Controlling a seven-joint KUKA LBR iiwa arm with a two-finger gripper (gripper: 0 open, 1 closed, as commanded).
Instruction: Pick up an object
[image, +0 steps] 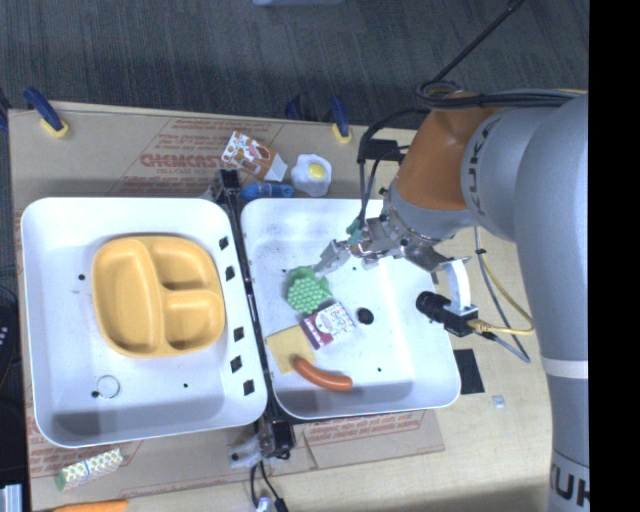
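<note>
1. You've got the arm (470, 170) coming in from the right, w/ the gripper (335, 257) low over the right bin (430, 375), near its middle-left.
2. Gripper fingers point down-left toward the green object; can't tell from this angle how far apart they are, and nothing is visibly between them.
3. Green object (306, 292): small, rounded, bright green w/ pale speckles. It lies on the right bin floor just below-left of the gripper tip; contact can't be judged.
4. Just beside it, lower right: a small packet (329, 323), maroon and white, tilted.
5. Toward the bin's front edge: an orange-red sausage-shaped item (322, 376), next to a yellow flat piece (283, 345).
6. Left bin (40, 300) holds a yellow divided tray (158, 293), 3 compartments.
7. Behind the bins on the bench: a printed wrapper (245, 153) and a white-yellow item (312, 172).
</note>
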